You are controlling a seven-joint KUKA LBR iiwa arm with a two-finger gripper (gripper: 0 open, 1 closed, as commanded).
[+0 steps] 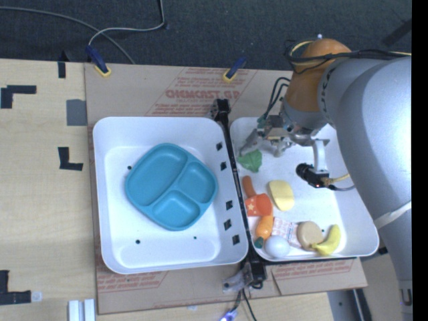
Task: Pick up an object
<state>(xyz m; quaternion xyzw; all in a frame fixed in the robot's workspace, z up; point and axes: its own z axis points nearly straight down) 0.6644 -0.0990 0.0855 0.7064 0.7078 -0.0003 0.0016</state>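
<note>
Gripper [262,139] over the right bin [354,226], just above one green object [251,160]; jaw state cannot be determined. One carrot [249,186] lies lengthwise, roughly top-to-bottom.

Around the blue plate [172,186] open floor is left; right of it, the toy pile [284,223] is crowded.

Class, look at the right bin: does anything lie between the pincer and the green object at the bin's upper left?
Nothing visible does. The pincer hangs directly above the green object; the orange piece and yellow piece lie nearer the camera, off that path.
</note>
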